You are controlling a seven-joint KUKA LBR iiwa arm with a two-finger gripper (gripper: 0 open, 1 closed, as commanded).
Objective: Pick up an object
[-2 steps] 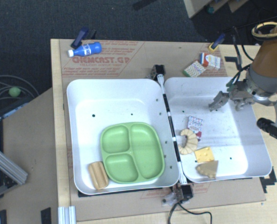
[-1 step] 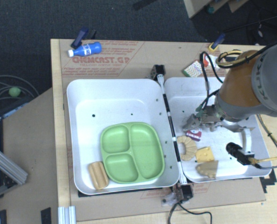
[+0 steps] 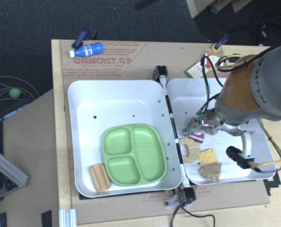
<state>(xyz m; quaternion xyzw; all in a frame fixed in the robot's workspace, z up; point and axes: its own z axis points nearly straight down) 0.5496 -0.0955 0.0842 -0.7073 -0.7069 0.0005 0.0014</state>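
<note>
The gripper (image 3: 197,126) hangs low in the right bin (image 3: 188,91); jaws' state I cannot tell. At its 6 o'clock lies a yellow block (image 3: 207,156), seemingly light, stiff: grasp its flat sides

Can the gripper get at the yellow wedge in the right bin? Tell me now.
Probably yes. The yellow wedge lies uncovered just below the gripper, with only small pieces beside it, nothing on top.

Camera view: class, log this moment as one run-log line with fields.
arm: over right bin | gripper: low near small items | left bin: green divided plate, tan block | grasp: unconfirmed
</note>
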